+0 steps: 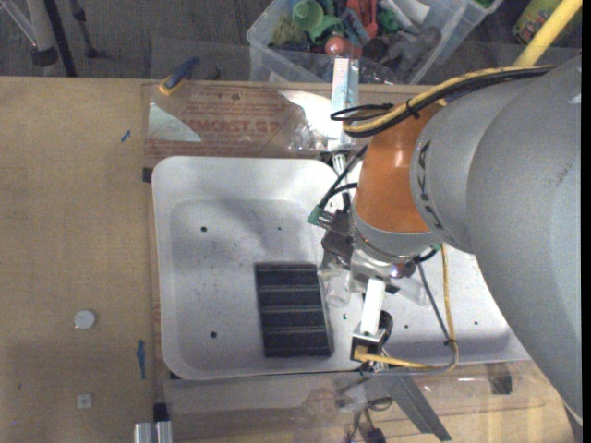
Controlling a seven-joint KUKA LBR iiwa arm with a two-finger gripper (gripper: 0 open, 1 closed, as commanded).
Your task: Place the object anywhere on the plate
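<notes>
Black ribbed slab [293, 309] — white bin [208, 247], claw [340, 281] beside

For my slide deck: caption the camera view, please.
Grey-and-orange KUKA arm poised beside a black ribbed slab lying flat in a white bin.

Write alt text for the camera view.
A grey arm with an orange band reaches from the right over a white bin, its end effector just right of a black ribbed slab lying flat near the bin's front edge.

White bin [185, 275], blk ribbed slab [292, 309], grey arm [517, 183] w/ orange band [392, 187]
</notes>
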